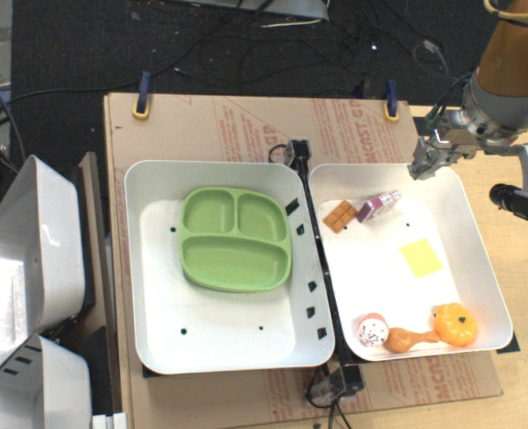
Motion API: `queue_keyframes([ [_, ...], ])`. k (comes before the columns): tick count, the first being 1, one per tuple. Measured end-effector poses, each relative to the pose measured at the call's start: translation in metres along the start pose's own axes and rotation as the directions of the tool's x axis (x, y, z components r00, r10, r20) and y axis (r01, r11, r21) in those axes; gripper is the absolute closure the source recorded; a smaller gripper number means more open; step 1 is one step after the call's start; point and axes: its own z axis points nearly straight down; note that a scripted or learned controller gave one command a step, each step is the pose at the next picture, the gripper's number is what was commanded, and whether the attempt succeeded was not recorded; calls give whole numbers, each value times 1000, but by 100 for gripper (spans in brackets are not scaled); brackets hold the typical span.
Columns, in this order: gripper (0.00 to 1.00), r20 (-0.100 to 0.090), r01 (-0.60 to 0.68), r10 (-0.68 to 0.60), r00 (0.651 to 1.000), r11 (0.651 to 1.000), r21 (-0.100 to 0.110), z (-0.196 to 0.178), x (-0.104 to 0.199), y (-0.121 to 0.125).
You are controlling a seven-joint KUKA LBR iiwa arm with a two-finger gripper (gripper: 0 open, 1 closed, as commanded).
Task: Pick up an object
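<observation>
A green divided plate (pixel 237 239) lies flat in the left bin (pixel 147 266), far to the left of the fingers (pixel 424 170) and across the divider from them, its three compartments facing up. In the right bin (pixel 478 266), the graspable objects lie scattered rather than stacked, which seems to give a descending arm room around each: a small brown waffle-like piece (pixel 339 215) and a purple packet (pixel 377 206) sit just beside each other, below and to the left of the fingers and nearest to them; a flat yellow square (pixel 422 258) rests alone further below; and along the near wall, well apart from the fingers, a speckled white ball (pixel 372 332), an orange gourd-shaped toy (pixel 406 338) and an orange pumpkin (pixel 455 324) crowd together in a row. The fingers hang over the far rim of the right bin with nothing visible between them; how widely they stand apart cannot be told from this slanted look. Both bins rest on a cardboard-covered surface (pixel 228 123) held by two clamps (pixel 142 96), evidently to keep it from shifting. No object is yet picked.
</observation>
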Motion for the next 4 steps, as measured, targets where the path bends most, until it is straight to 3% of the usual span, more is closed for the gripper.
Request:
queue_keyframes([
  [2,100,-4,6,-6,1000,1000,9,-9,100,-15],
  [4,100,-4,6,-6,1000,1000,11,25,210,-27],
])
